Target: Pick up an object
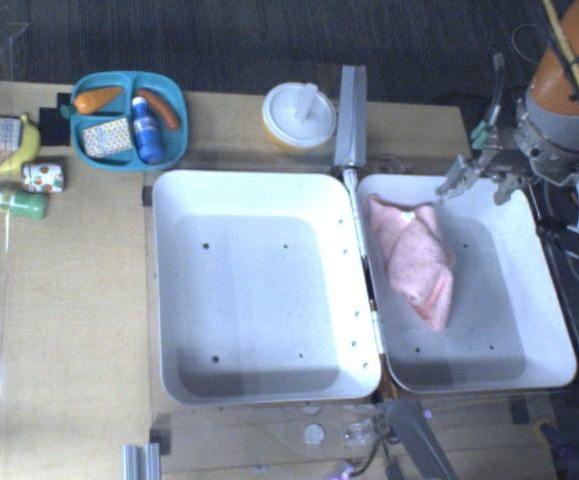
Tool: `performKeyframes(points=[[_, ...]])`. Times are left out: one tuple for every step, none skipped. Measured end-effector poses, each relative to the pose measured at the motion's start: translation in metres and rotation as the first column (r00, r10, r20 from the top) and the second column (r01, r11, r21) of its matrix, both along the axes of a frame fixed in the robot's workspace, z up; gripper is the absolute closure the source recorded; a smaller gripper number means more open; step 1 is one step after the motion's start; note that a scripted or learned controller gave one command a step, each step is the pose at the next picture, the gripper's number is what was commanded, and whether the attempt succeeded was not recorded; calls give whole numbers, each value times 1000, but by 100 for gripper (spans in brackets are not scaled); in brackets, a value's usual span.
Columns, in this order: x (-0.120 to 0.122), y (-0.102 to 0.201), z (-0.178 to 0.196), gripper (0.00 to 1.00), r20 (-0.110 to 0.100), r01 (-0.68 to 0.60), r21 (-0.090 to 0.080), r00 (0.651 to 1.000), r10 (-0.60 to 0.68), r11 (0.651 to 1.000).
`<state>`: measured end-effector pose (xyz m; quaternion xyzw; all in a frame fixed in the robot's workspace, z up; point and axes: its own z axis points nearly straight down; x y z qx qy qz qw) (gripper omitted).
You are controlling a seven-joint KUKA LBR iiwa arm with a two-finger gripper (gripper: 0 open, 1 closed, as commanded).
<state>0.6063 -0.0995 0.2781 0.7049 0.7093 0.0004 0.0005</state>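
While the gripper is seen spread open over the far edge of the right bin, nothing is held; the pink cloth, crumpled at that bin's left, is judged soft and light, best pinched at a raised fold

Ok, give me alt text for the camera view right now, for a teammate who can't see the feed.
A crumpled pink cloth lies in the right white bin, with the gripper above that bin's far edge at the cloth's top corner. Beside it is the left white bin; a blue tray of toy food sits on the bench beyond.
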Motion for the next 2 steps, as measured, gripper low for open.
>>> performKeyframes(points=[[-12, -16, 37, 0, 3, -53, 0, 999, 53, 999], [-10, -14, 48, 100, 7, -59, 0, 998, 59, 998]])
